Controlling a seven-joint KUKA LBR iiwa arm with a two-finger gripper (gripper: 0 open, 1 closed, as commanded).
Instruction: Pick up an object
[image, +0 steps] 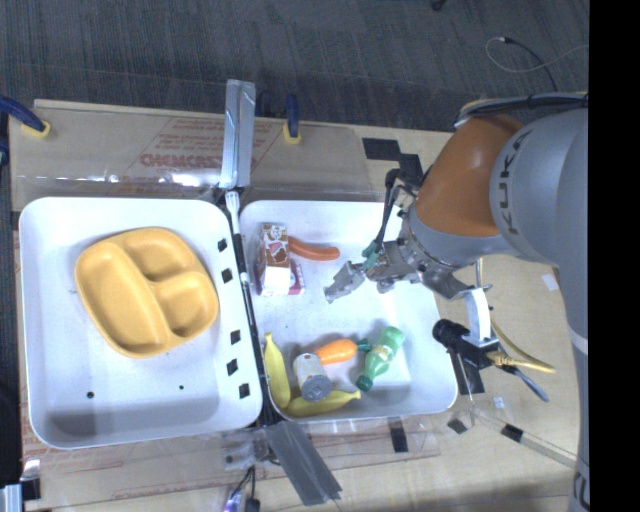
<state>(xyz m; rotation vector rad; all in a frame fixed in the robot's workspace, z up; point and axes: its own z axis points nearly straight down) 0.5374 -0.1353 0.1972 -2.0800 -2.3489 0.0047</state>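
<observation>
My gripper (343, 283) hangs over the middle of the right bin (432, 398), pointing left, with bare white floor under it. Nothing shows in its grasp. Just to its left stands a small red-and-white carton (277, 262), and beside that lies an orange-red sausage (316, 251). Below the gripper, along the bin's front, are a green bottle (380, 356), an orange carrot (336, 351), a small grey can (315, 384) and a yellow banana (290, 393) curled around the can.
The left bin (60, 400) holds a yellow divided plate (147, 289). A metal divider with black clips (238, 300) separates the two bins. The arm's grey and orange body (480, 190) overhangs the right bin's far right side.
</observation>
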